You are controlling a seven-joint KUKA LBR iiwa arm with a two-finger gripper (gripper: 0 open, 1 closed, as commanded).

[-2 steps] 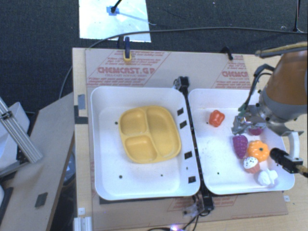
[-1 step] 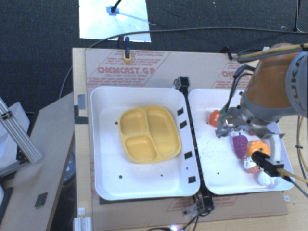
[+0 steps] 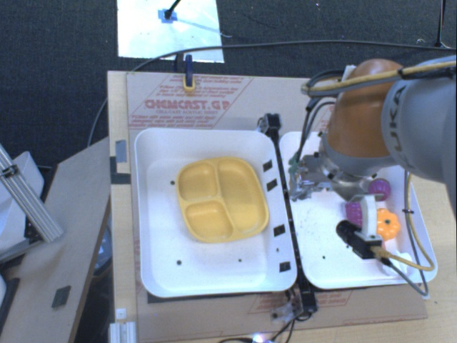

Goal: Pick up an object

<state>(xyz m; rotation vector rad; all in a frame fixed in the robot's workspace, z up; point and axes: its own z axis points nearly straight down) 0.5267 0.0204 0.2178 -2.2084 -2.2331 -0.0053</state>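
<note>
My gripper hangs low over the left part of the right bin, close to the divider between the bins. The arm's orange band and grey wrist cover much of that bin. A purple round object lies just right of the wrist, partly hidden by it. A magenta piece sits below it, and an orange pumpkin-like object lies beside that near the bin's right side. I see nothing held in the gripper.
A yellow divided plate lies in the middle of the left bin. Black clips run along the divider between the bins. A yellow cable loops over the right bin's lower right corner.
</note>
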